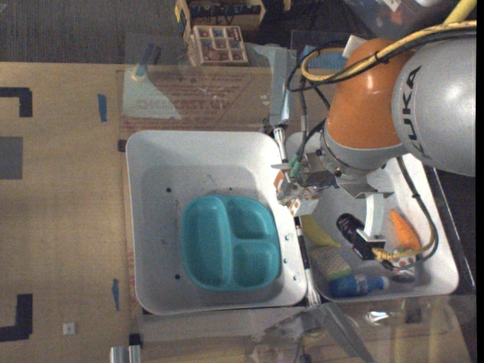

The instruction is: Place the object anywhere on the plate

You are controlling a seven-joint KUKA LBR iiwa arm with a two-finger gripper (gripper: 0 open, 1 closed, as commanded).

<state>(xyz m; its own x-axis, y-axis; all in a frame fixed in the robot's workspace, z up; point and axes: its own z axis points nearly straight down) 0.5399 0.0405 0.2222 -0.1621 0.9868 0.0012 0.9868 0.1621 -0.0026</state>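
KUKA iiwa arm [442, 104]: a rounded silver-grey casing is seen, on which dark "KUKA" lettering is printed. An orange band [367, 100], domed and glossy, is fitted above the wrist. A grey wrist flange is shown beneath it, to which a small block of metal parts and connectors is attached. Yellow and black cables [333, 51] are looped over the orange band.

Light wooden bench [60, 225] with black corner marks [18, 100] and short strips of blue tape [102, 107]. Directly on it, two shallow white bins side by side: left bin [151, 157] and right bin [442, 271], rims touching. Behind the left bin, a clear plastic sheet [189, 89] flat on the wood.
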